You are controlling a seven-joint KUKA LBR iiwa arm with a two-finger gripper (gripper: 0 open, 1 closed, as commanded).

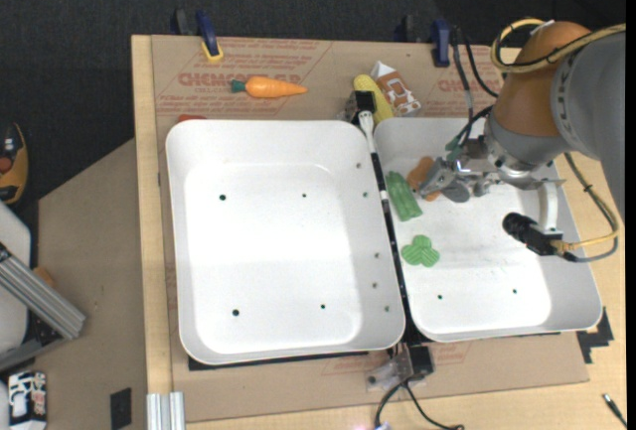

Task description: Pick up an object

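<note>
The metal two-finger gripper (444,182) hangs low in the right-hand shallow white plastic bin (517,314), reached in under the grey arm with its orange band (532,90). Whether it is parted or clenched I cannot tell from above. Just at its tip lies a small orange-brown oblong piece (421,169), probably the intended pick, though nothing shows as gripped. Just beyond that, toward the bin's dividing wall, lies a flat green rectangular block (403,197); nearer the camera sits a green lumpy leaf-like toy (420,252). Farther off, outside the bins, a toy plastic carrot (268,88) rests on the cardboard bench (149,120).
</note>
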